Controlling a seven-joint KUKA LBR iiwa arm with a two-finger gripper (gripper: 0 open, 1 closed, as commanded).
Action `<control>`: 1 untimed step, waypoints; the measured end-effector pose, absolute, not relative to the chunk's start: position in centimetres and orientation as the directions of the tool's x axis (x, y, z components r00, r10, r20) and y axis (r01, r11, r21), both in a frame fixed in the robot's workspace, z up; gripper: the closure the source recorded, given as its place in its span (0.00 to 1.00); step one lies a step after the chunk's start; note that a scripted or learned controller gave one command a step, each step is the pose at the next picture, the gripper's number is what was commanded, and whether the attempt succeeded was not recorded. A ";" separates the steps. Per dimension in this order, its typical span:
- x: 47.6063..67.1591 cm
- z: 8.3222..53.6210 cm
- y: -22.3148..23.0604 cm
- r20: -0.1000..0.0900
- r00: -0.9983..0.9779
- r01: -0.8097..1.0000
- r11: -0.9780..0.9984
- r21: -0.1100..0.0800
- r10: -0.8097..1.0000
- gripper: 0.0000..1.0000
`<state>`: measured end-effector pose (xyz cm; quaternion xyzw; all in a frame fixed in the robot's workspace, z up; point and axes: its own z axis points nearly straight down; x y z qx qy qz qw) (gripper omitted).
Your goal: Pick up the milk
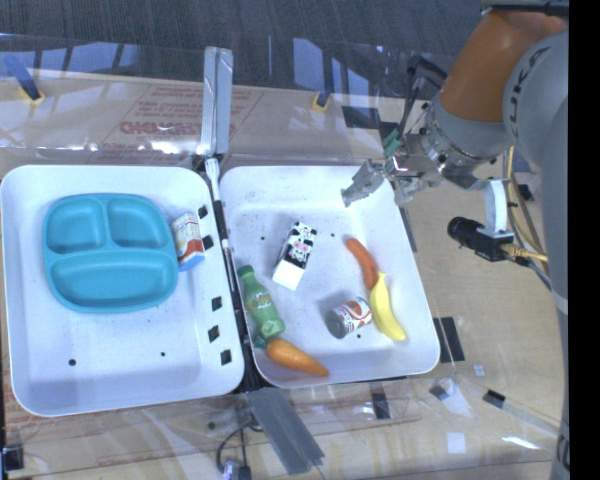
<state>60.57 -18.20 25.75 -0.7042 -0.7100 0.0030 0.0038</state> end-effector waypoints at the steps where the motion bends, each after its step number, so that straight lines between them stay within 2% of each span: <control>1: 59.0 10.4 -13.9 0.002 -0.177 0.984 0.177 -0.005 0.984 0.00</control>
